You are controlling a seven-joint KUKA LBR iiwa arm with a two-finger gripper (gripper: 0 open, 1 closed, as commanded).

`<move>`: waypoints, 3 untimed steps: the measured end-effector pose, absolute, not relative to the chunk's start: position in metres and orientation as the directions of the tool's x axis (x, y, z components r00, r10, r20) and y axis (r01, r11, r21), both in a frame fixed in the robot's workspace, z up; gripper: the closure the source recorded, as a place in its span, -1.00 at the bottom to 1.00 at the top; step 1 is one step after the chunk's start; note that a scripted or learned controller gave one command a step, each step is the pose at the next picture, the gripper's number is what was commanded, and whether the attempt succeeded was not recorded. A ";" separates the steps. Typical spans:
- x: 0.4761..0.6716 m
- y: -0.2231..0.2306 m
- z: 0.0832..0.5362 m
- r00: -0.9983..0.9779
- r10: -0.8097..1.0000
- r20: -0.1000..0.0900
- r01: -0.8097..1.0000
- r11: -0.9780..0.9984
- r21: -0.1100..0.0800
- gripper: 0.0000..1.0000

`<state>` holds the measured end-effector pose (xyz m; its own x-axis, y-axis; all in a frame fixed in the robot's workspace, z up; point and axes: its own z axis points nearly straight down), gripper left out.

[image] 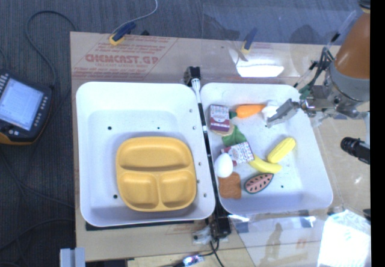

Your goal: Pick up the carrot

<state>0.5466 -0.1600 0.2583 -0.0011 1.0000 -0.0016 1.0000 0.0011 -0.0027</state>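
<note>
The carrot [249, 110], orange with a green tip at its left end, lies near the back wall of the right bin [322, 171]. My gripper [280, 113] hangs low over the same bin, just right of the carrot's thick end, beside a small white piece. It points down and to the left from the wrist at the bin's right rim. Nothing shows as held in it.
The right bin also holds a red packet [219, 118], a green item [235, 136], a white egg [224, 165], a banana [264, 165], yellow corn [281, 149], a watermelon slice [258, 183] and a brown slice [228, 186]. A yellow divided tray [156, 172] fills the left bin.
</note>
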 end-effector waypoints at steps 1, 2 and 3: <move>0.607 -0.174 0.143 0.287 0.958 -0.003 0.958 -0.287 -0.010 -1.00; 0.655 -0.127 0.087 0.616 0.788 -0.017 0.788 -0.616 -0.013 -1.00; 0.657 -0.127 0.100 0.614 0.789 -0.015 0.789 -0.614 0.001 1.00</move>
